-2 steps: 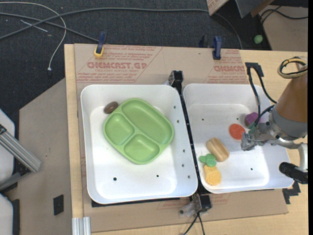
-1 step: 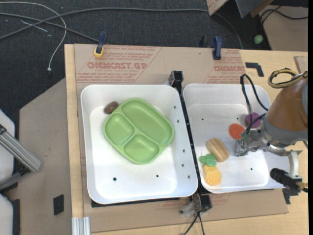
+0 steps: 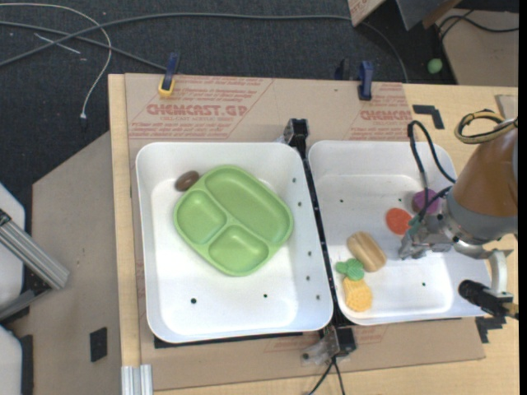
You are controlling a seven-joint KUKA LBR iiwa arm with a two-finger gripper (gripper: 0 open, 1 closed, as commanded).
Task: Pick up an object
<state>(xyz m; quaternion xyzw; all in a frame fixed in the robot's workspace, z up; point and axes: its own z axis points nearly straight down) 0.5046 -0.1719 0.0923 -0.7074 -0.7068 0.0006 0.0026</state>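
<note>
Risk noted: the objects in the right bin were crowded. The end effector was positioned low between a red piece, a purple piece and a tan bread roll, so a descent was judged likely to nudge a neighbour or close on nothing. Whether the end effector was open or closed could not be told; nothing was seen held. A yellow item with a green piece lay nearer. In the left bin, a green tray and a brown object were recorded.

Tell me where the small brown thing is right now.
The small brown thing lies in the left bin, near its back-left corner, touching the upper-left edge of the green divided plate.
</note>
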